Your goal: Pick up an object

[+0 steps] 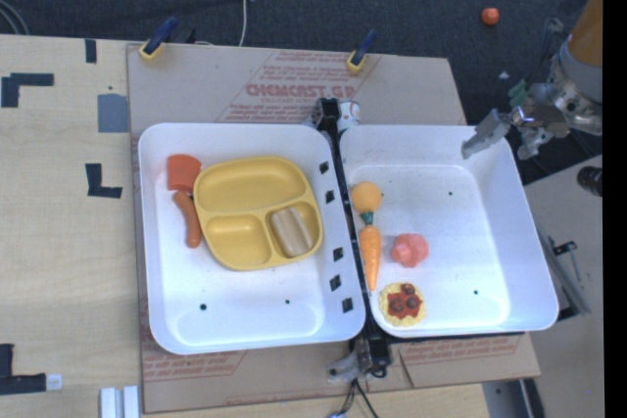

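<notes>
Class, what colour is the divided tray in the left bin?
Yellow; the divided tray shows best in the camera view.

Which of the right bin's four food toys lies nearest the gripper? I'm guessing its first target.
The pink toy: it lies furthest right of the four, closest to the gripper. The orange fruit, carrot and tart hug the divider.

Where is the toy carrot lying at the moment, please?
The carrot lies in the right bin, along its left wall, below the orange fruit and left of the pink piece.
</notes>
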Motion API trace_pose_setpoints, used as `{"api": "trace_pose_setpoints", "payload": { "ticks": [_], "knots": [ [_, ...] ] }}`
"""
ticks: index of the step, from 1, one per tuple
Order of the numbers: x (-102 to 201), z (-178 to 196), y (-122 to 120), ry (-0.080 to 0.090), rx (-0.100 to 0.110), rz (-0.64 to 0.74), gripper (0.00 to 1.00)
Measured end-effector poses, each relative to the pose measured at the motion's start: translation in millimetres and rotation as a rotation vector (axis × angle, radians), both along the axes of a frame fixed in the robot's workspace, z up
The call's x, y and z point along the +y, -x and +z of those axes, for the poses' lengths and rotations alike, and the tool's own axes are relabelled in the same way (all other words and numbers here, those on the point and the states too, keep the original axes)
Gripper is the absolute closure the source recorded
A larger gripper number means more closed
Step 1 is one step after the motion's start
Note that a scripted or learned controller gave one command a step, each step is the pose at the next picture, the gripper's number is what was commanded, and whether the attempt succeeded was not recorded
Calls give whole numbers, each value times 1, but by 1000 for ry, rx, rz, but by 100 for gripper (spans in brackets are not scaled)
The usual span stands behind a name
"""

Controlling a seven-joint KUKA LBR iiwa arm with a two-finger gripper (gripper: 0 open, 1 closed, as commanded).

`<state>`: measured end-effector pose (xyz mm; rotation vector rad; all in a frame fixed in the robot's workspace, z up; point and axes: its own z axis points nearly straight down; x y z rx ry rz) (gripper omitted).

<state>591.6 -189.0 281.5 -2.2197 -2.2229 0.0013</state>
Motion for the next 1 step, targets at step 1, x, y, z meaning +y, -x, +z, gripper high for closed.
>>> {"api": "trace_pose_setpoints", "payload": {
  "ticks": [1],
  "knots": [
    [62,-112,38,-6,14,3,0]
  ]
}}
